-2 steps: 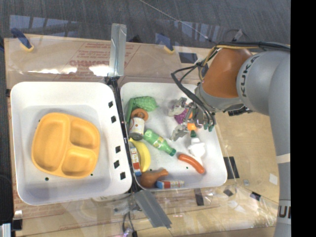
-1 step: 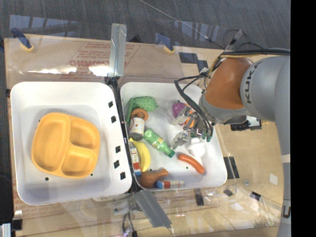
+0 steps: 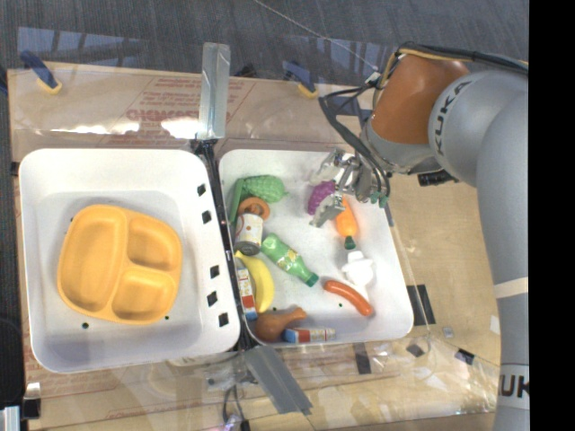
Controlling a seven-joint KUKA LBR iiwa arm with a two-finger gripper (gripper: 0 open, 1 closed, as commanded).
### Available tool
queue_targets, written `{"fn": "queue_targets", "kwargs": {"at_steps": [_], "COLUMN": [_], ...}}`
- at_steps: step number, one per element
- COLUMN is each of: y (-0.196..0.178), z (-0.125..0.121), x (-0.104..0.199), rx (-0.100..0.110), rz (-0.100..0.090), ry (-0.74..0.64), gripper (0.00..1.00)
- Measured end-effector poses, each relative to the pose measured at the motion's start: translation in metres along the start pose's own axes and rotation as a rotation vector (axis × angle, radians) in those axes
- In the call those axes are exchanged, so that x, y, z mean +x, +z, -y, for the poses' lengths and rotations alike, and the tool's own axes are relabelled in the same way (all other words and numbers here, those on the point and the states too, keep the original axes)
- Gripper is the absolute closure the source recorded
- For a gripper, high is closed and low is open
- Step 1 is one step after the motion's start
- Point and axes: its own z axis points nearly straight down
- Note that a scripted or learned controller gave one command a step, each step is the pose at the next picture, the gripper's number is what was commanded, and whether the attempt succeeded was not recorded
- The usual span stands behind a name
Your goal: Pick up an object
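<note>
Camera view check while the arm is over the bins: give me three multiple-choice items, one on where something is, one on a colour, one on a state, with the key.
1. Where is the gripper?
A. Over the left bin
B. Over the upper right part of the right bin
C. Outside both bins

2. What colour is the divided tray in the left bin?
A. Yellow
B. Blue
C. Red

3. How does the green bottle lie?
A. Standing upright
B. Lying on its side
C. Balanced on the bin rim

Key: 1 B, it hangs beside the purple toy and above the carrot. 2 A, the tray is yellow all over. 3 B, its length runs flat along the bin floor beside the banana.
</note>
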Motion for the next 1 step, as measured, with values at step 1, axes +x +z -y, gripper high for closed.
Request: {"fn": "queue_targets", "kwargs": {"at_steps": [1], "y": [0.0008], "z": [0.0], "x": [0.0004], "rx": [0.0], "rz": [-0.001], "ry": [0.0], "gripper": [0.0]}}
